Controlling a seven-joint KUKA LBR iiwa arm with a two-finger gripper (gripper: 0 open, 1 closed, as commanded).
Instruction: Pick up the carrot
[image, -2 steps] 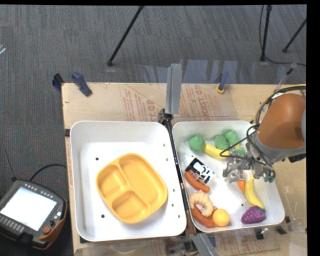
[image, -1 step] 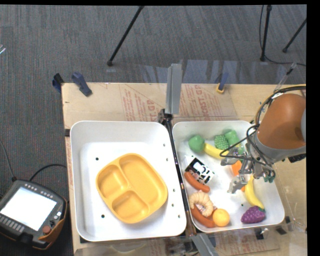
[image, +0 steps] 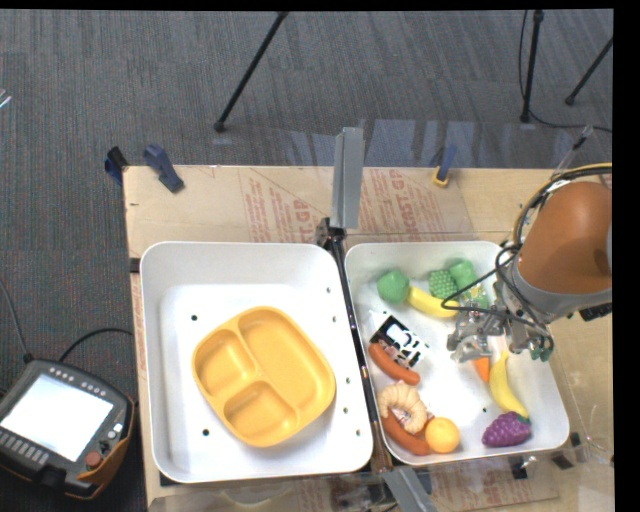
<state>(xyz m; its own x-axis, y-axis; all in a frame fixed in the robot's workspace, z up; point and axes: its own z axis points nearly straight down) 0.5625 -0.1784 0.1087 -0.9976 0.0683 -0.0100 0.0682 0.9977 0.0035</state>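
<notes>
While the left bin (image: 160, 300) holds nothing but a yellow divided plate (image: 262, 374), all the work sits in the right bin (image: 470, 246), so notes run that way. At its left side lie a black-and-white card (image: 401, 339), a sausage (image: 394, 364) just below it, then a pale shrimp-like toy (image: 404, 405), a second sausage (image: 403, 435) and an orange fruit (image: 442, 434) near the front wall. Toward the back: a green pepper (image: 393, 287), a banana (image: 432, 302), broccoli (image: 452, 276). Further right, the gripper (image: 485, 338) hangs low over the bin floor, wrist and orange band above it. Whether it is open or closed cannot be told; the metalwork is too cluttered at this slant. The carrot (image: 483, 369) shows as a small orange wedge directly under the gripper, its top hidden by the tool, touching or just beside a second banana (image: 506, 387) on its right; purple grapes (image: 507, 430) lie near the front corner. Judgement: the step in hand is the descent and grasp. To do it well, centre on the carrot's thicker part, set the closing line across its narrow width, and keep clear of the banana so it is not pinched along with it. Descend straight and close only when low enough to straddle the carrot. Risk: the tapered shape squirts out sideways, or the banana gets nudged.
</notes>
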